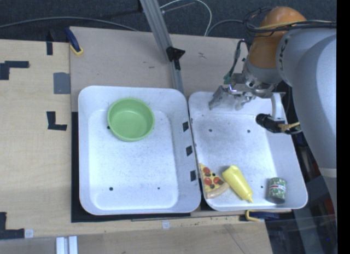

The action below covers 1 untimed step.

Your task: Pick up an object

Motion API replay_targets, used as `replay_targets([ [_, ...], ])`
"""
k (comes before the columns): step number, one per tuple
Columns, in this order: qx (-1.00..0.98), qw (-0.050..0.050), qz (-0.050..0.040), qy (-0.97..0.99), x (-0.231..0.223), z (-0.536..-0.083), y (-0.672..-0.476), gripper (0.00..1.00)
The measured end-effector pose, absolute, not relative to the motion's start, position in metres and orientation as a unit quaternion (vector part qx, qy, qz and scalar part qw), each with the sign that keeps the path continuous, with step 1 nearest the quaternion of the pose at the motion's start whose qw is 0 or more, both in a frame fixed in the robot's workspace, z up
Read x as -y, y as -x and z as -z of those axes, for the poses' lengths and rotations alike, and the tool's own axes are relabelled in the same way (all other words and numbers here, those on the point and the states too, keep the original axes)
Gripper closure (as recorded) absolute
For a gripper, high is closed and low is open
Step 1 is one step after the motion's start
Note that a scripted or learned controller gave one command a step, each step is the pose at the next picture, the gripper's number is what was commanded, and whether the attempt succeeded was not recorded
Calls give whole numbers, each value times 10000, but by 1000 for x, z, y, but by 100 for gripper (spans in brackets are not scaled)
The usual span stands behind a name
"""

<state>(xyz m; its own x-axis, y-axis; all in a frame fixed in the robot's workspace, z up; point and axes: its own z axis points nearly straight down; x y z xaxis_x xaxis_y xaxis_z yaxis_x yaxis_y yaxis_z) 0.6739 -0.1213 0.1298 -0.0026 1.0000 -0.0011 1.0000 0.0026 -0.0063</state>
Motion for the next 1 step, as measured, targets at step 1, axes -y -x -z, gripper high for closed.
replay_targets([
  [1,7077,25,-40,7065,121,-89,-673,0],
])
